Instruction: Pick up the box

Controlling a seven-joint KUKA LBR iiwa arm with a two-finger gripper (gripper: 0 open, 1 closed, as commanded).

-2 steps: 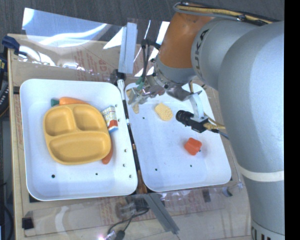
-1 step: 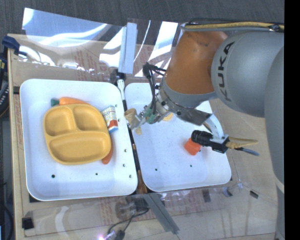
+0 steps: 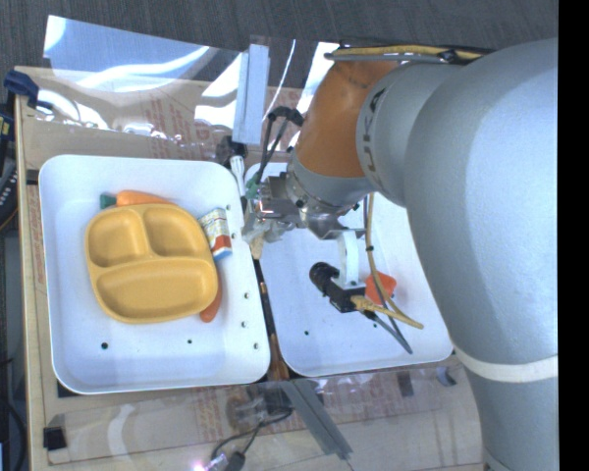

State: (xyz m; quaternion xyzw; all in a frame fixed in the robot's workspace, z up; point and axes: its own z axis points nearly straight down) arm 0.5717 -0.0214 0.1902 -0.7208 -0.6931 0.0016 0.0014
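Note:
A small white box (image 3: pixel 216 234) with a red and blue label lies in the left bin (image 3: pixel 157 366), leaning against the right edge of a yellow divided plate (image 3: pixel 149 261). My gripper (image 3: pixel 258 222) hangs low over the ridge between the two bins, just right of the box. The big grey arm and its orange band hide most of the gripper. Nothing shows held in it.
An orange carrot-like piece (image 3: pixel 142 198) with a green end lies behind the plate, and another orange bit (image 3: pixel 209 312) peeks out from under its front right. In the right bin (image 3: pixel 304 346) an orange object (image 3: pixel 381 286) lies partly under the arm.

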